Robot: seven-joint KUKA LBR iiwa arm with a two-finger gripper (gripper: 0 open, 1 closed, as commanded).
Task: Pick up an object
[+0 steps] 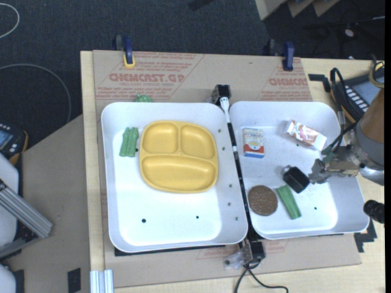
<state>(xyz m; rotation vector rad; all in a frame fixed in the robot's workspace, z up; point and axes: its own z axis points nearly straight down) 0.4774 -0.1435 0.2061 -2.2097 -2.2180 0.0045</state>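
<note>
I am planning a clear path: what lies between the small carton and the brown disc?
Only bare floor of the right bin lies between the small carton and the brown disc, in the camera view.

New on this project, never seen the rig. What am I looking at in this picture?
One camera, fixed above the bench, looks down at a slant. The grey robot arm reaches in from the right, and its gripper is over the right bin. That bin holds a small box, a wrapped packet, a brown disc and a green stick. The left bin holds a yellow divided plate with a green pod beside it. Whether the gripper holds anything can't be told.
</note>
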